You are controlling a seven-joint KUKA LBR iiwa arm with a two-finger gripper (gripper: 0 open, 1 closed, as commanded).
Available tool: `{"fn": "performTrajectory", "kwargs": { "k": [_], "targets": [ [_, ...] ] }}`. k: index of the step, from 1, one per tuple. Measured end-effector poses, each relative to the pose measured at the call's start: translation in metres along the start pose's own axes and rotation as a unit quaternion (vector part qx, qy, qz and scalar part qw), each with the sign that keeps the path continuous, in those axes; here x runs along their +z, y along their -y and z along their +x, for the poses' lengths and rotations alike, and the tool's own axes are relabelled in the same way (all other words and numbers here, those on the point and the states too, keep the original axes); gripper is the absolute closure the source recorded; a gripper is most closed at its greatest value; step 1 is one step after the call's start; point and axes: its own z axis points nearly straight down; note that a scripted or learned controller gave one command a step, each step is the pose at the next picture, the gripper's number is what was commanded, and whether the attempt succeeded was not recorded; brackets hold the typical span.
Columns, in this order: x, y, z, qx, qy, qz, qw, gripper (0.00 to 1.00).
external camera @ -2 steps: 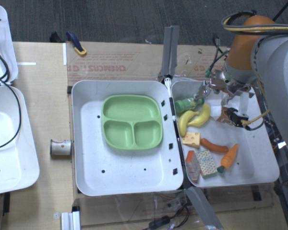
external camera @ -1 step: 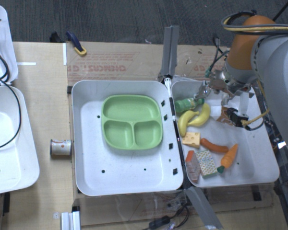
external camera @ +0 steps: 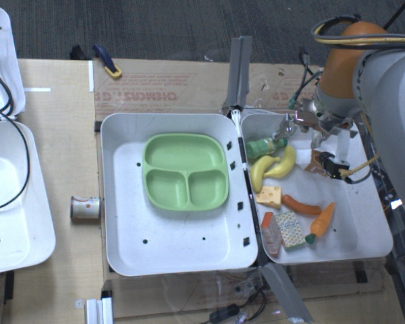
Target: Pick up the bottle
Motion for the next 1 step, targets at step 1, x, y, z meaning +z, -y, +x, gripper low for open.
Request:
{"fn": "performTrajectory", "kwargs": {
  "k": [1],
  "targets": [
    [0.0,0.0,0.0,0.0,0.0,0.0,1.0,0.0]
  ]
}}
